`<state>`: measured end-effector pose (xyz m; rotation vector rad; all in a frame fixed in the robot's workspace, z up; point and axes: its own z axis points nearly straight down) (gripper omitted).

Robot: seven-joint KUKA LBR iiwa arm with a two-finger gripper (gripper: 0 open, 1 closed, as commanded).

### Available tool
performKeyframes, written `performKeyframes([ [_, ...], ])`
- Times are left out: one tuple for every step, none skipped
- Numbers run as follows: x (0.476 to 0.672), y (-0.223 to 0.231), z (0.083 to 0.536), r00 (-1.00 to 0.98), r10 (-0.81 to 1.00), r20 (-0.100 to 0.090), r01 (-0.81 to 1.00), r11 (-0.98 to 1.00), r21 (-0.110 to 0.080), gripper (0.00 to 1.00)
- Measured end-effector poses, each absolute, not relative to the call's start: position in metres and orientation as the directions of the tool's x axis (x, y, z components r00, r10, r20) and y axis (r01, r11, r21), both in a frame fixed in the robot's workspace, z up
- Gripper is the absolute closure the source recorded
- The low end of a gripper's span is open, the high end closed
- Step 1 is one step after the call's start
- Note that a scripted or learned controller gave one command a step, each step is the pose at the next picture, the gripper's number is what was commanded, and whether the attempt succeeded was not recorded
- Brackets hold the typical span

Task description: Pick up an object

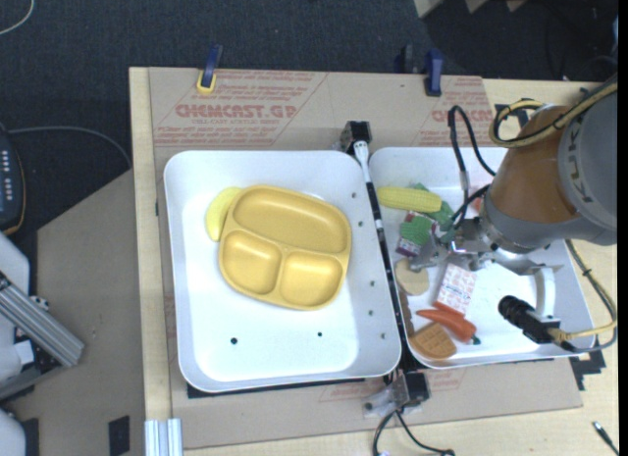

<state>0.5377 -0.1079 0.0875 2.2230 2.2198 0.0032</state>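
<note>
Right of centre, we're hovering the gripper (446, 248) over clutter; grip state unclear; risking snagging the corn (407, 198) w/ neighbours.

Bright, even overhead light makes the white bins (196, 278) glare slightly, shadows stay soft, the dark floor at the frame's top is dim, and detail is mildly blurred

Clearance: left bin open low, right bin crowded.
A yellow divided tray (283, 245) fills the left bin's (186, 248) upper centre; the right bin (392, 162) holds clustered items and the arm (535, 184).
</note>
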Motion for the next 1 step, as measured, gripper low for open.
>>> performKeyframes([
  [0.5384, -0.1082, 0.0981, 0.002, 1.0, -0.001, 1.0, -0.002, 0.006, 1.0],
])
